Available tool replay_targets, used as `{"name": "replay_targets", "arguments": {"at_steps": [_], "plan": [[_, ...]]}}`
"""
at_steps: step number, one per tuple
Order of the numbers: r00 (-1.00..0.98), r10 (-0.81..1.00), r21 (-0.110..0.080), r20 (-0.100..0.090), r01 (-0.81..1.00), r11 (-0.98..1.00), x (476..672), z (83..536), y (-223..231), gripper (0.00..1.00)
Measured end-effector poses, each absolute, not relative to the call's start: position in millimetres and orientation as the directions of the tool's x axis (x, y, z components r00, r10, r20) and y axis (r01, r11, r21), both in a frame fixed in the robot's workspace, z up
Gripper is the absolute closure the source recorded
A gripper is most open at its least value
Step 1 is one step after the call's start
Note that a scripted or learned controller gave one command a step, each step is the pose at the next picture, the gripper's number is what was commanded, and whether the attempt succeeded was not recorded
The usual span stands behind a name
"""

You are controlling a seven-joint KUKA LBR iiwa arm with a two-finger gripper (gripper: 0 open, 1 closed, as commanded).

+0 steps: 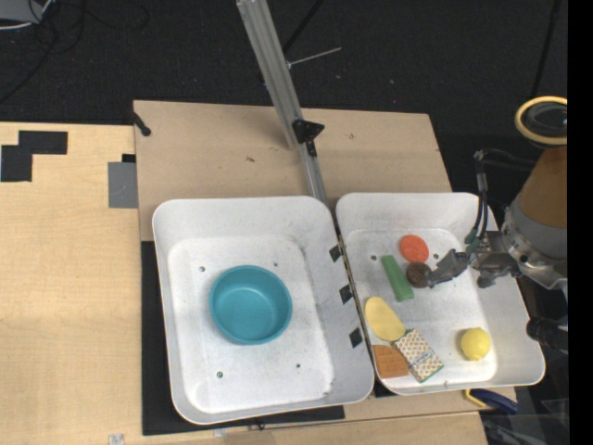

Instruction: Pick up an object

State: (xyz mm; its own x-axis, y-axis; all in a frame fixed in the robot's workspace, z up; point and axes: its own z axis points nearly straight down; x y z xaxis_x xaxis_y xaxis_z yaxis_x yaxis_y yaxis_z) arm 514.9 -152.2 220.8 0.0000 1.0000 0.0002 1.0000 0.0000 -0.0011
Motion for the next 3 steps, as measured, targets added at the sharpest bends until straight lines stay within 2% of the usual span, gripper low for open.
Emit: {"name": "replay_targets", "arguments": {"at_steps": [1, 2, 3], "plan": [[0.0, 1.0, -0.005, 0.001, 1.0, 0.0, 506.7, 174, -148, 0.0], [0.0, 1.0, -0.005, 0.001, 1.0, 0.0, 506.6, 115, -156, 0.0], [0.0, 1.0, -0.001, 0.0, 1.0, 0.0, 506.7, 91, -155, 0.0]]}}
